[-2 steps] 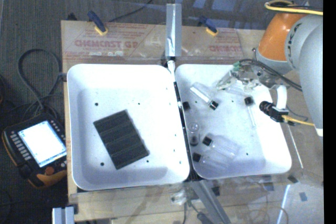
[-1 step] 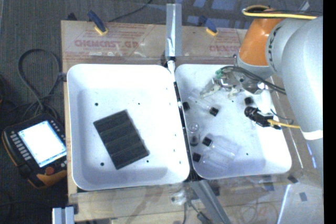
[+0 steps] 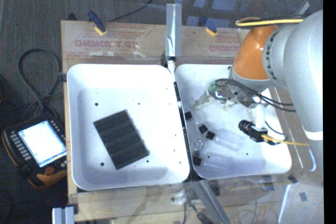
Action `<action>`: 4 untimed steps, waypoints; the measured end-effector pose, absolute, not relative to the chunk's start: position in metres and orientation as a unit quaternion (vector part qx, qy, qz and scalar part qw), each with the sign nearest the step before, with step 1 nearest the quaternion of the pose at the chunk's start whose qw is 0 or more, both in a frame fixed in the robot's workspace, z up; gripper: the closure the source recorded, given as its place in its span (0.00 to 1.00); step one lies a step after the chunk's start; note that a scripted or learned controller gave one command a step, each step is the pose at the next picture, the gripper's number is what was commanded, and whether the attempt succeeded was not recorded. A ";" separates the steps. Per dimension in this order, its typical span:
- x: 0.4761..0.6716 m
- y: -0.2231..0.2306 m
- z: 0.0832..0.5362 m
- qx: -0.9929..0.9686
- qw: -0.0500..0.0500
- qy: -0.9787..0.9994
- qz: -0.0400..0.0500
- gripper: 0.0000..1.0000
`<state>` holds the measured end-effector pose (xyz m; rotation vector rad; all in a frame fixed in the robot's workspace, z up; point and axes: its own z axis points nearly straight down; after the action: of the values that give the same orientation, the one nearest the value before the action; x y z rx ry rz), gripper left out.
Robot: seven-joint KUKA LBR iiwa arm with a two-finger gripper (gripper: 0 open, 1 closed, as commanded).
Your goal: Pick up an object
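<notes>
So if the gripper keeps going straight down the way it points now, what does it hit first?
Probably the white floor of the right bin, near its upper middle; the gripper hangs over bare floor there, though depth is unclear.

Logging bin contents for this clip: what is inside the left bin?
The left bin holds one dark ribbed rectangular slab, lying flat and turned at an angle, away from the walls. Whatever lies beneath the slab is covered.

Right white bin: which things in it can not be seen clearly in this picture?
- Tool: its tips blur among clutter; grip unreadable.
- Clear plastic items on the right white bin floor: nearly invisible against white.
- Small black pieces: too small to identify.
</notes>
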<state>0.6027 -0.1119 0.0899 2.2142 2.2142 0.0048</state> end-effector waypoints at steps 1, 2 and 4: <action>0.605 -0.111 0.102 0.707 0.006 0.707 0.005 1.00; 0.669 -0.133 0.257 0.736 0.002 0.677 -0.001 1.00; 0.669 -0.214 0.435 0.524 0.002 0.852 -0.001 1.00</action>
<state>0.6690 -0.2141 0.4350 1.6433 2.6720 -0.0033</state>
